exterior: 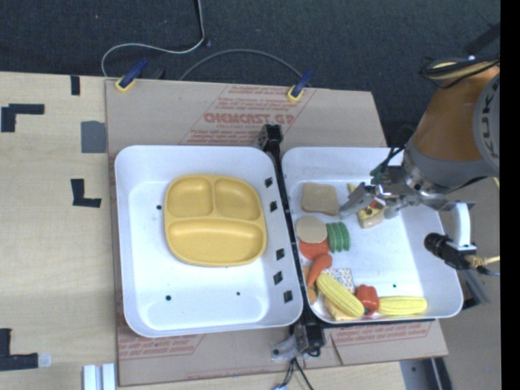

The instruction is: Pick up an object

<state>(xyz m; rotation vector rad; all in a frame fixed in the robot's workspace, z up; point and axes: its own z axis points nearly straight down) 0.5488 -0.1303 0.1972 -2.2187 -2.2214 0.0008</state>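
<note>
The pincer [367, 204] is seen spread over a small yellow toy [372, 214] in the right bin [422, 162], nothing pinched; bare floor is left toward the right rim.

A yellow divided plate [215, 219] lies in the left white bin [138, 291]

We see a robotics lab bench: two white bins [130, 218] clamped onto cardboard [244, 112], cables [195, 23] trailing behind that cardboard, toy food [341, 295] in the right bin.
</note>
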